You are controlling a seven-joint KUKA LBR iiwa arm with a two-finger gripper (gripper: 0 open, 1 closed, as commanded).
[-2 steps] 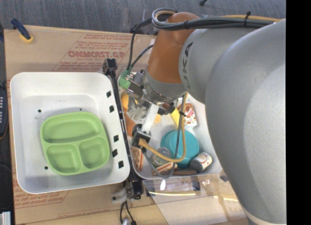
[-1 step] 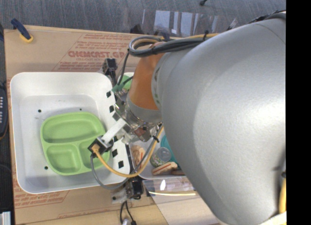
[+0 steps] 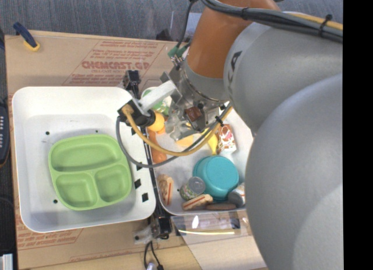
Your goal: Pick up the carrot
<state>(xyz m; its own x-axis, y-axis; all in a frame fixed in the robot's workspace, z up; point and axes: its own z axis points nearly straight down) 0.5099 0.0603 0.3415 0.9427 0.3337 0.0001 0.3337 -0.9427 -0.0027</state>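
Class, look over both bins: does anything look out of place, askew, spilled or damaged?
Nothing looks spilled or damaged. The green divided plate lies flat in the left bin. The right bin is a crowded jumble: a teal cup on its side, toy foods overlapping.

cardboard-covered bench (image 3: 111,59), two white bins (image 3: 26,146), blue clamp (image 3: 26,37)

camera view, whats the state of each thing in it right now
green tray: upright in the left bin, compartments bare
carrot: lying in the right bin by the dividing wall, not lifted
teal cup: on its side
gripper: low over the right bin's clutter
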